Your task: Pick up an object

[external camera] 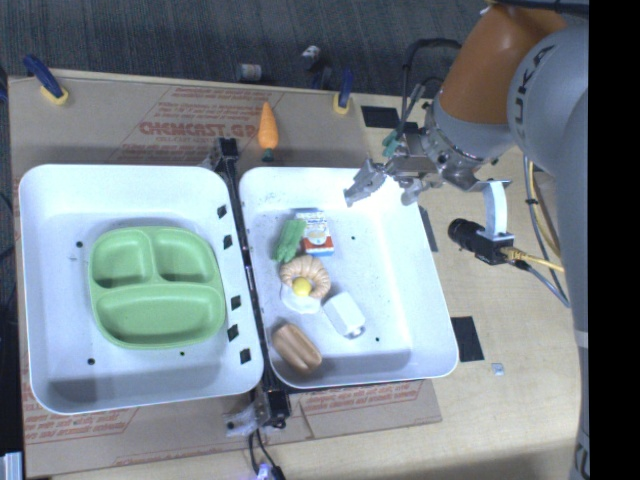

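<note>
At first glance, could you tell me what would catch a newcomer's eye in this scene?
The green divided plate lying alone in the left bin stands out first. Next comes the arm's orange band at upper right, with the gripper above the right bin's far edge, over a cluster of toy foods.

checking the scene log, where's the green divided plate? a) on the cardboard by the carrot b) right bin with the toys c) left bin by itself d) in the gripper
c: the green divided plate lies flat in the left bin, while the toy food sits in the right bin.
</note>
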Controlling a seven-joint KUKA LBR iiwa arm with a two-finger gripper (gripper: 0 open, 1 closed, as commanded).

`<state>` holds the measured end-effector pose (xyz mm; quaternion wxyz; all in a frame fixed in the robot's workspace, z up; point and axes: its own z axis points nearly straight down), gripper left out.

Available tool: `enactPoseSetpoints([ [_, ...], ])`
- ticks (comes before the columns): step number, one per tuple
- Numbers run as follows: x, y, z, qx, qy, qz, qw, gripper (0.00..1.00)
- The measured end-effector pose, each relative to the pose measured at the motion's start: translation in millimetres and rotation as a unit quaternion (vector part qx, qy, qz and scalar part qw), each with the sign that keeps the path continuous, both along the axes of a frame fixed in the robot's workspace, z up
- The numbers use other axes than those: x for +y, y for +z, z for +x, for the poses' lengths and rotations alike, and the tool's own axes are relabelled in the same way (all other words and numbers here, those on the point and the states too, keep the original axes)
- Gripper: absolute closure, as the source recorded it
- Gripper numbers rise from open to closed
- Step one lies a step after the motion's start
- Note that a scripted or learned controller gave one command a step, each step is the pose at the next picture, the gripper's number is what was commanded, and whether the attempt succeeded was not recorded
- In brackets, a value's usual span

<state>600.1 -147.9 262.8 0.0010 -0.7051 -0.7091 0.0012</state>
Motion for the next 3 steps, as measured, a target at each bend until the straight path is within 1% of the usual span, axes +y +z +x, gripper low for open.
enactPoseSetpoints([
  [1, 22, -161, -54, 0.002, 0.001, 0.0008, 1.0, 0.0],
  [2, 21, -149, -52, 0.001, 0.003, 0.0002, 1.0, 1.0],
  [3, 70, -71, -85, -0.001, 0.002, 0.0, 1.0, 1.0],
])
